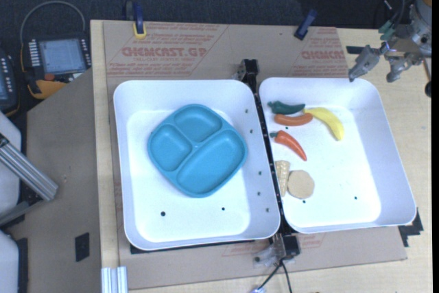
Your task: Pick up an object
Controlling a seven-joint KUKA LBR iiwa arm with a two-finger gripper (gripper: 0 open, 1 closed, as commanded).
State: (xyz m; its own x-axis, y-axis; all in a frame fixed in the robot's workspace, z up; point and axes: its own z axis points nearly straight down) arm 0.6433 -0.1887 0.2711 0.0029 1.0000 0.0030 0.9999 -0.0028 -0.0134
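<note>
A blue plate (197,158) lies in the left bin (130,168). In the right bin (384,168) sit the banana (327,121) and peppers (291,143) — untouched. The hand (376,69) hovers at the far right corner, fingers spread, holding nothing — the pickup hasn't begun.

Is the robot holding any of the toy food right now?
No. The pincer is open, with nothing between its fingers, above the right bin's far corner. The banana lies in it.
</note>
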